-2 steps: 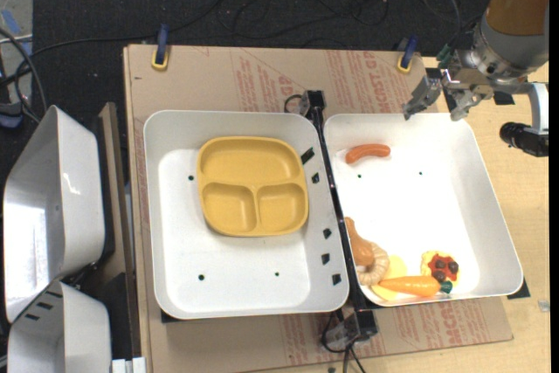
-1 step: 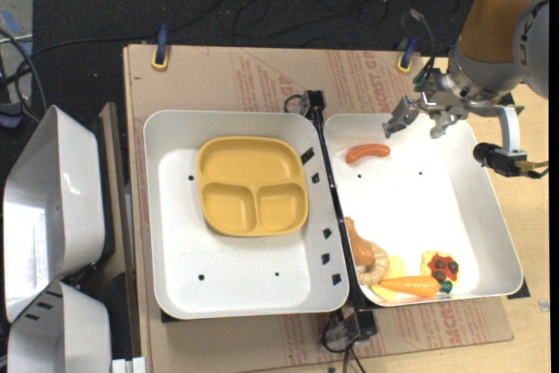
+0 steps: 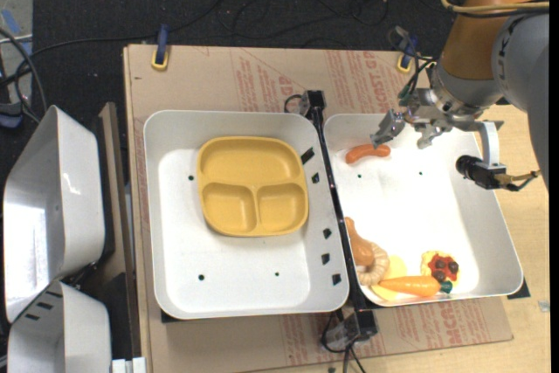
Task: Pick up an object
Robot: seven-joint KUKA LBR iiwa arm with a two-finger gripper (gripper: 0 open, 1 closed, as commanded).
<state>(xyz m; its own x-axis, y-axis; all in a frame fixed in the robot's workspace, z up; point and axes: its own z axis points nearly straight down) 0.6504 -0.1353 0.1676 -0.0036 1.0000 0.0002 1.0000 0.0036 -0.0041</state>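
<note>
Reading the red lettering on the cardboard sheet under the bins is a struggle from here: it runs at odd angles near the top right corner and along the bottom edge, and I cannot make out one sure word. Two yellow clamps pin the sheet at its far edge. Now the arm: it reaches in from the right, the grey link sloping down into the orange band, the wrist bent over the far side of the right bin. The gripper hangs there with its two fingers spread apart and nothing between them. One fingertip points down at the orange sausage, which lies near the bin's far left corner, just beside that fingertip; whether they touch I cannot tell. Down at the near edge of the same bin sit a shrimp toy, a carrot and a small yellow piece with red and black on it, bunched close together and well apart from the gripper. Over in the left bin, a yellow divided plate lies flat.
</note>
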